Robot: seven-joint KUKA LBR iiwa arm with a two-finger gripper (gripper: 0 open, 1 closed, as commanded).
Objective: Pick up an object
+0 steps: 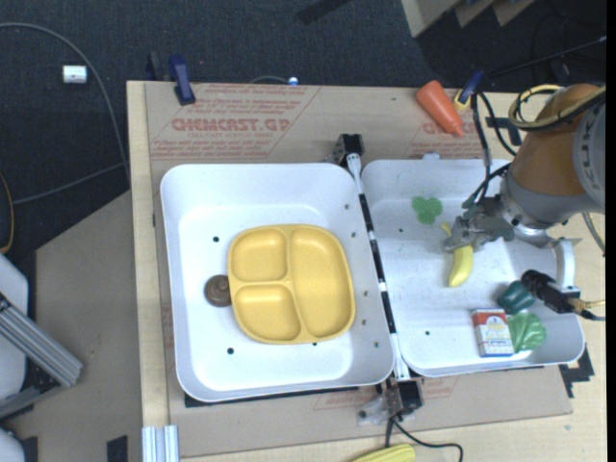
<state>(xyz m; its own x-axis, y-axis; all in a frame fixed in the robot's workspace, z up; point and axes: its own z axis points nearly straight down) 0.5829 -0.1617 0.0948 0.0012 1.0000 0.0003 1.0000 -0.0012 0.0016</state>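
- The tool (468, 236) is seen low in the right bin (423, 349), at the upper end of the toy banana (460, 266) (whether its fingers are apart cannot be told).
- A yellow divided plate (289, 283) lies in the left bin (192, 354).

Dark carpeted floor (77, 152) surrounds a brown board-topped bench (241, 123).

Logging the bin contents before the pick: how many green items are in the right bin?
3: a light green piece near the back, a dark green one and a lighter green one at the front right. The arm may hide others.
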